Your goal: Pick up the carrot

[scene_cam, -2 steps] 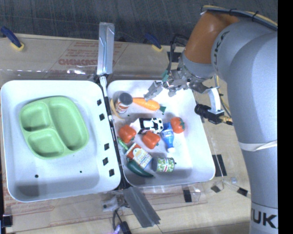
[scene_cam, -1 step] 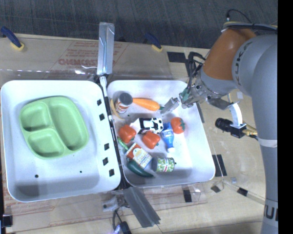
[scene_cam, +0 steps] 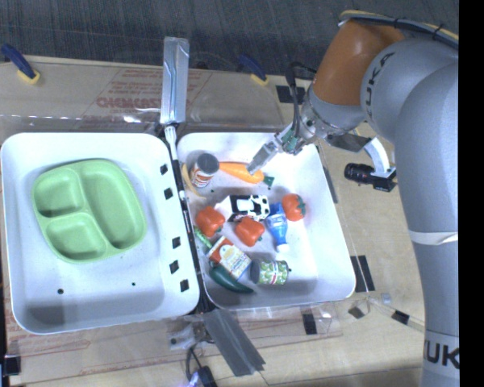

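Observation:
The carrot (scene_cam: 238, 170) is orange and lies near the back of the right bin (scene_cam: 331, 240), its length running left to right beside a small can (scene_cam: 202, 169). My gripper (scene_cam: 260, 163) reaches down at a slant from the upper right. Its tip is at the carrot's right end, touching or just above it. The gripper's tip hides that end of the carrot.
The right bin also holds a black-and-white toy (scene_cam: 250, 206), red vegetables (scene_cam: 249, 230), a blue bottle (scene_cam: 278, 230), a carton (scene_cam: 230, 258), a green can (scene_cam: 271, 273) and a dark green vegetable (scene_cam: 226, 280). A green divided plate (scene_cam: 87, 208) sits in the left bin (scene_cam: 32, 297).

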Robot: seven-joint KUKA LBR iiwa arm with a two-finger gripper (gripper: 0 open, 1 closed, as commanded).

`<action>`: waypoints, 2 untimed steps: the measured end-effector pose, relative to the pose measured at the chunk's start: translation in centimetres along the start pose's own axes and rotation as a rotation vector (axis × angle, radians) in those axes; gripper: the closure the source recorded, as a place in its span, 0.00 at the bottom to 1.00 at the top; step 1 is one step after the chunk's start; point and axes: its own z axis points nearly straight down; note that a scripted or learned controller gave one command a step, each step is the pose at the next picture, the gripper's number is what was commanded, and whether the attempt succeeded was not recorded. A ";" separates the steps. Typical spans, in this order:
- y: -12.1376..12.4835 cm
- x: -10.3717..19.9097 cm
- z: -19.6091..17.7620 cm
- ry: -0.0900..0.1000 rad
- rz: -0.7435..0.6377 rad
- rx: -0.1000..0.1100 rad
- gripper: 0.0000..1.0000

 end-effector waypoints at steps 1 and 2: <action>0.4 0.7 7.4 0.003 -0.215 0.002 0.00; 0.5 0.7 6.2 0.001 -0.221 0.001 1.00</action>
